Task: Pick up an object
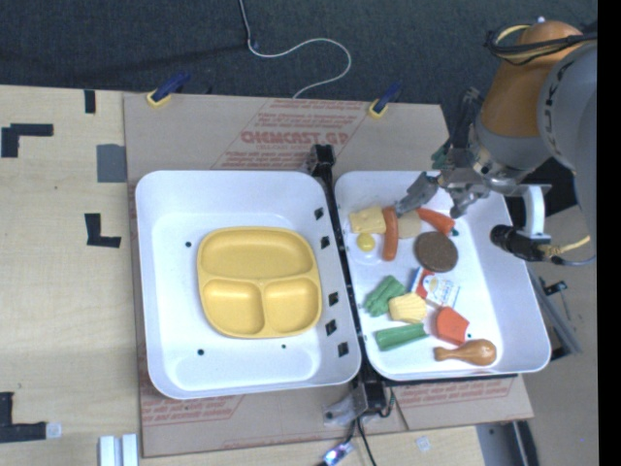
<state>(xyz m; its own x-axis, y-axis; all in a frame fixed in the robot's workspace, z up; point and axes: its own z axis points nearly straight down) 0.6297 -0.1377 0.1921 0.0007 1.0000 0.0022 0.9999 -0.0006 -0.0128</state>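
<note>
My gripper hangs open over the back of the right bin, with nothing between its fingers. One fingertip is close above the upper end of a red sausage. An orange carrot piece lies just under the gripper. Beside them are a pale yellow cheese wedge, a small yellow ball and a brown round patty. Nearer the front lie green vegetables, a yellow block, a green bean, a red-orange piece and a brown drumstick.
The left bin holds a yellow divided plate. A black-clipped divider joins the two bins. A small white packet lies mid-bin on the right. A white cable loops on the dark surface behind.
</note>
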